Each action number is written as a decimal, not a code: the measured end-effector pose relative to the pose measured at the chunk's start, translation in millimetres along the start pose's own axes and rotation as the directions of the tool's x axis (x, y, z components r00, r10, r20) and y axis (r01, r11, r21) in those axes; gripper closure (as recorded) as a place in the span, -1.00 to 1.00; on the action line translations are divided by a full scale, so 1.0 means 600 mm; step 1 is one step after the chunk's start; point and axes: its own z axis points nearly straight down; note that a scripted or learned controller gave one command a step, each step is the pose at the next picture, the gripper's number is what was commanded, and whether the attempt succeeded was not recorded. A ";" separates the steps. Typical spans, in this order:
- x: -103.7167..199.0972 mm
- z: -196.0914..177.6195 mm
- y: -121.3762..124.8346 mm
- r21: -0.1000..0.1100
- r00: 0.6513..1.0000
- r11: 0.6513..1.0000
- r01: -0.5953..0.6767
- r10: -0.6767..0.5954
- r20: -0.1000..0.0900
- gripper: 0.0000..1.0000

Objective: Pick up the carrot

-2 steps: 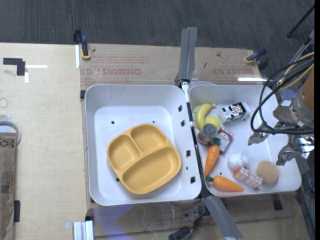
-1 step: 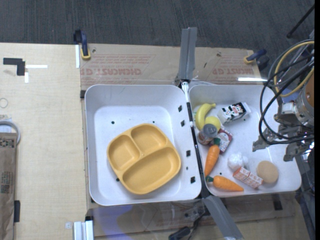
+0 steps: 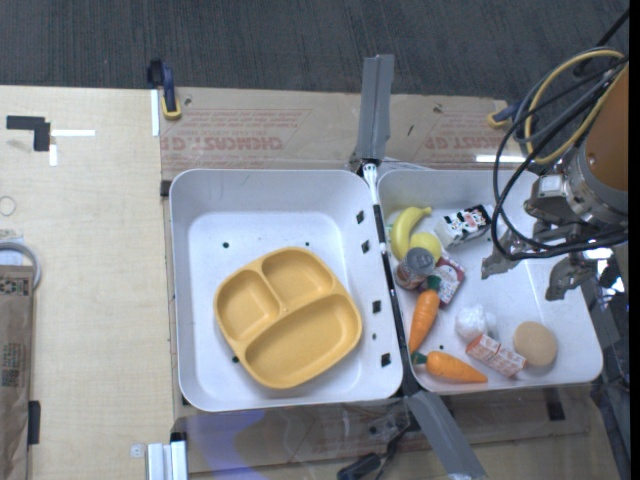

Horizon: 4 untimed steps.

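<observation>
Carrot [image 3: 424,319] lies in the right bin [image 3: 570,373]; cardboard [image 3: 240,128] reads "CHEMCO2"; pincer [image 3: 560,268] state unclear.

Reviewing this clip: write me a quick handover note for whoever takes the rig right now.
Gripper: over the right bin's right side, holding nothing visible; finger state unclear.
Two carrots, both in the right bin: one carrot upright along the left wall, a second carrot lying at the front.
Left bin holds a yellow divided plate.
Done: nothing lifted.
Left: reach, grasp, lift a carrot.
</observation>
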 end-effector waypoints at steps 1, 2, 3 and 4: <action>0.080 0.095 0.020 -0.001 0.994 0.994 0.109 -0.109 -0.001 -1.00; 0.103 0.109 0.015 -0.003 0.919 0.919 0.394 -0.394 0.002 -1.00; 0.015 0.137 -0.091 -0.001 0.842 0.842 0.540 -0.540 0.002 -1.00; 0.125 0.204 -0.016 -0.004 0.855 0.855 0.518 -0.518 0.002 -1.00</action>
